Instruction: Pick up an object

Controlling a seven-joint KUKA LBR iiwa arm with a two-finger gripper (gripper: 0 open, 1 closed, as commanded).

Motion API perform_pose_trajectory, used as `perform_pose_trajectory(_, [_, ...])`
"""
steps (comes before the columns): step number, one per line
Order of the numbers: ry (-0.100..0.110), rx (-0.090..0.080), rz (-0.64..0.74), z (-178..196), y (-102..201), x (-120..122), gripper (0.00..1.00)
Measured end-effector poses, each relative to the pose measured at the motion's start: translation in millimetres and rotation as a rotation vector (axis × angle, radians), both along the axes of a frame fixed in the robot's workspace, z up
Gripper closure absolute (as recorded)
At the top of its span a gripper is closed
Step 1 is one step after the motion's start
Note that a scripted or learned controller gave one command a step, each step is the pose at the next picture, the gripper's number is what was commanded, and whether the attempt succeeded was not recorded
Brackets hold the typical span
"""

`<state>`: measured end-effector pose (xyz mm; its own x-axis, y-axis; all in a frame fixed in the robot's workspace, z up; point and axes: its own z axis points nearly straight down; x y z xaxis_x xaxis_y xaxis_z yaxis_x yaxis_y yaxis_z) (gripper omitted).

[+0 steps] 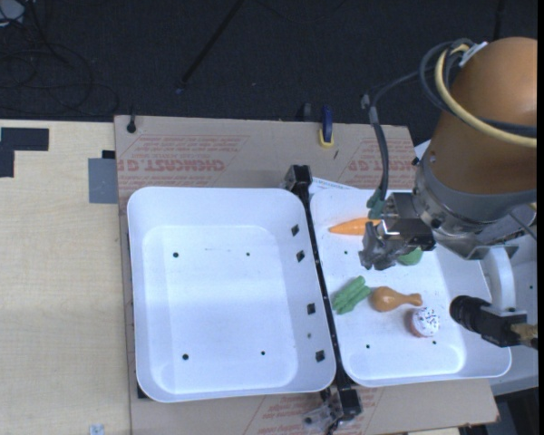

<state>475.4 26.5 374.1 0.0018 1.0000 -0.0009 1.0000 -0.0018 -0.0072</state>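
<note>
In the right bin (394,365) lie an orange carrot (349,227), a green pod-shaped piece (349,294), a tan drumstick-shaped piece (394,299) and a small white speckled ball (425,322). My gripper (379,254) hangs low over the bin's middle, just below the carrot's thick end. A green object (410,256) peeks out right beside it, mostly hidden by the gripper body. The arm's bulk covers the bin's far right part.
The left bin (219,293) sits beside the right one, parted by a black clamp strip (310,270). A black cylindrical part (476,320) juts over the right bin's right edge. Cardboard lies under both bins, wooden bench to the left.
</note>
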Motion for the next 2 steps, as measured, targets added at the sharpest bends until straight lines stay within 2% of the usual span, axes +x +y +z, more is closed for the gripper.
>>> perform_pose_trajectory(1, [-0.011, 0.0, 0.004, 65.7, -2.6, 58.5, 1.0])
perform_pose_trajectory(2, [-0.002, 0.0, 0.002, 5.3, 19.3, 1.8, 1.0])
